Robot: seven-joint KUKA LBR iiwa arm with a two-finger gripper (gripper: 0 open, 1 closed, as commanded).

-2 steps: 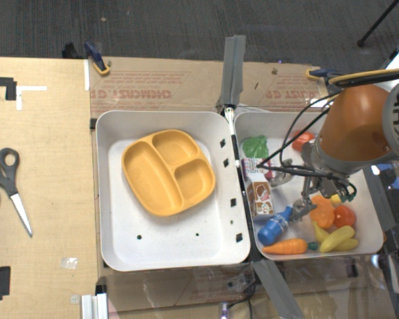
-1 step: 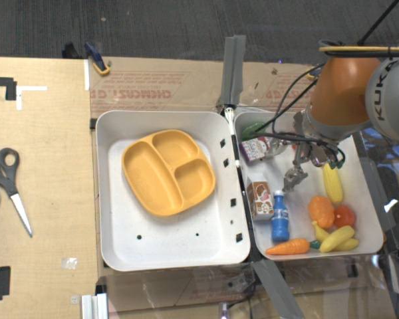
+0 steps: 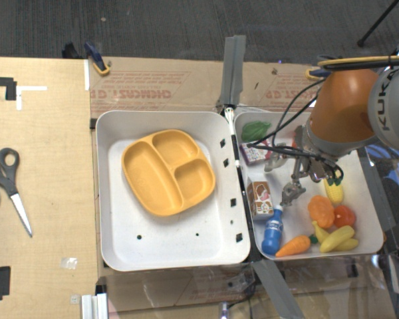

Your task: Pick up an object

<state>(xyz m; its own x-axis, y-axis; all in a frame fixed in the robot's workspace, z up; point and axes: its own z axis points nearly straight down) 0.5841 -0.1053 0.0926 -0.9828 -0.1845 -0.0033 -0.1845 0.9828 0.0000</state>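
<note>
My gripper (image 3: 306, 181) hangs over the middle of the right bin (image 3: 371, 198), its fingers apart with nothing between them. One finger (image 3: 293, 191) points down next to a brown snack packet (image 3: 259, 199). Around it lie toy foods: an orange fruit (image 3: 321, 211), a red tomato (image 3: 345, 216), a yellow piece (image 3: 334, 192), yellow bananas (image 3: 339, 238), a carrot (image 3: 294, 246) and a blue bottle (image 3: 272, 235). A green item (image 3: 256, 130) and a purple-and-white packet (image 3: 253, 154) sit at the bin's far left, partly under cables.
The left bin (image 3: 120, 231) holds a yellow divided plate (image 3: 169, 171). Scissors (image 3: 10, 185) lie on the wooden bench at the far left. A blue clip (image 3: 97, 57) sits behind the left bin. A grey divider (image 3: 233, 78) stands between the bins.
</note>
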